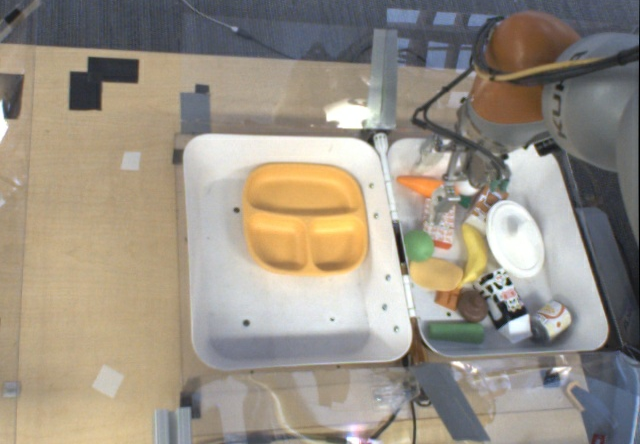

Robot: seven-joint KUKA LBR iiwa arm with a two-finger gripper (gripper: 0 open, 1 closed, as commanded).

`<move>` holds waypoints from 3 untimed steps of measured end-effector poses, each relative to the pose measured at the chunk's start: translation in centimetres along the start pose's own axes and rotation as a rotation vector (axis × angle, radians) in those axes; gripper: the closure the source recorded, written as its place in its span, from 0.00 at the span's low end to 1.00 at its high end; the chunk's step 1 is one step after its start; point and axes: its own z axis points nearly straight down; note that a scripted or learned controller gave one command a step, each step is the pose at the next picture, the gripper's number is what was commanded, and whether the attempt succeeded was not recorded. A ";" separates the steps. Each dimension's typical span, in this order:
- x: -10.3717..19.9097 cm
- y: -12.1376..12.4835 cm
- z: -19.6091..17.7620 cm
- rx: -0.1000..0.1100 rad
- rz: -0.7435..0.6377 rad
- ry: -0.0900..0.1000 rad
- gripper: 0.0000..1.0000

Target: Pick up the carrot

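The carrot (418, 185), a small orange cone, lies near the back left of the right bin (570, 232). My gripper (462, 182) hangs over that bin just right of the carrot's thick end, close above the toys. Nothing shows between it and the carrot, and the arm's orange band (520, 67) sits above it at the back right.
The left bin (210, 262) holds a yellow divided tray (304, 217). In the right bin lie a green ball (419, 246), a banana (474, 252), a yellow lemon-like piece (437, 275), a white bowl (514, 237), a green cucumber (456, 332) and several small toys.
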 end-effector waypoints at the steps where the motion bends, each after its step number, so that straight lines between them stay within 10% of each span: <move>1: 0.1 -0.3 0.1 -0.002 0.091 0.006 0.00; 3: 2.5 0.1 -0.1 0.000 0.232 -0.029 0.00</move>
